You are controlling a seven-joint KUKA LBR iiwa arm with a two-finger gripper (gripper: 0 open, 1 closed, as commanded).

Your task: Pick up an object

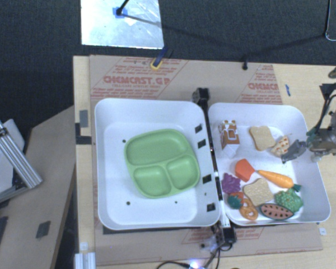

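The right bin [311, 167] holds several toy foods. Among them are a brown-and-white block [229, 132], a bread slice [261, 137], a speckled cookie [280, 145], a red-orange wedge [244, 169], a carrot [275, 178] and purple grapes [231, 182]. Nearer the front lie a second bread slice [258, 191], a pretzel [248, 208], a watermelon slice [274, 211] and broccoli [289, 198]. My gripper [294, 149] reaches in from the right and hovers by the bin's right side, just right of the cookie. Nothing shows in its grasp.
In the left bin [109, 122] lies a green divided plate [161, 162]. Black clips [207, 150] line the seam between the bins. A shiny sheet [122, 15] lies beyond the bench, and a metal frame [8, 150] stands at the left.
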